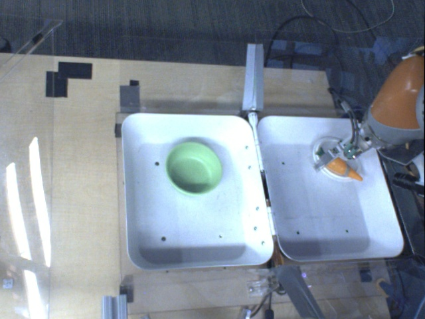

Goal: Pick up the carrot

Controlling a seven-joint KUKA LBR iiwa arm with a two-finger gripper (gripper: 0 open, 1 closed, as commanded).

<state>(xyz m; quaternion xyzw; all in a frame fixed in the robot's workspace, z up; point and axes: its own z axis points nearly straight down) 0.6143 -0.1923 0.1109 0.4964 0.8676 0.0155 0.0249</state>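
Closing on carrot [346, 169] | right bin [312, 238], near table's back right | end effector [343, 153] directly above, grip state unclear | centre over carrot, descend squarely before lifting

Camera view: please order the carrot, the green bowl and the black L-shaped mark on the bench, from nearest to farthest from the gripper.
1. Carrot: right bin, directly at the gripper.
2. Green bowl: left bin, across the divider.
3. Black L-shaped mark: bench's far left, beyond both bins.
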